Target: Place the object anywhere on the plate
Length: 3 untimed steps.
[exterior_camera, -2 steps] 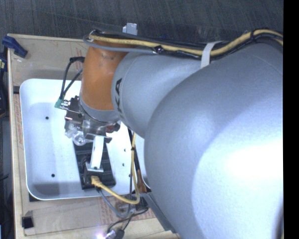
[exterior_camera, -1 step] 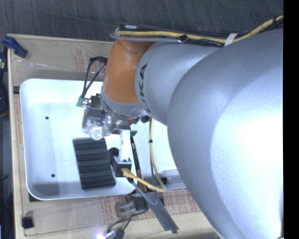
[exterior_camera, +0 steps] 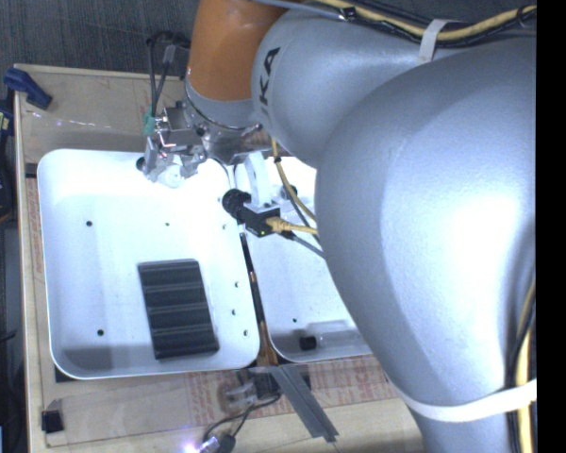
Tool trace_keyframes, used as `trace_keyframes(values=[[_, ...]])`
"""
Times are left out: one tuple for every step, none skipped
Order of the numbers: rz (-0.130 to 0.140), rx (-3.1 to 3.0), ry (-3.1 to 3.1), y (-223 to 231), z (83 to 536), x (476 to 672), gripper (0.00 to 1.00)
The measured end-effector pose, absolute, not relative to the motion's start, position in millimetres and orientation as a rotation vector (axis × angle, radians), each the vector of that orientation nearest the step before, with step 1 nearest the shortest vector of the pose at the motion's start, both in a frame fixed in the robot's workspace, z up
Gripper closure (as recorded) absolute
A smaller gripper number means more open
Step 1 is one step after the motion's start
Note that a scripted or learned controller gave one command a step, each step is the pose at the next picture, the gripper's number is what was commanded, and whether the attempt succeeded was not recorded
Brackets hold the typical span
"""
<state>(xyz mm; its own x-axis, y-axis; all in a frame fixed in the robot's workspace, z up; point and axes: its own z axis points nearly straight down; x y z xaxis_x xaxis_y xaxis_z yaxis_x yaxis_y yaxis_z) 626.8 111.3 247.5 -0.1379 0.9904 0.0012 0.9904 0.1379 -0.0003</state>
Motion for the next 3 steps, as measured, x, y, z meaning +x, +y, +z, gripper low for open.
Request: trace_keyframes(values=[[0.010, -2.228, -2.208, 70, 190, 528.0, 1.00], [0.009, -2.410, -2.011, 170, 169, 474.8, 1.00], [-0.001, -2.163, -2.277, 140, 308, 476.4, 1.00]])
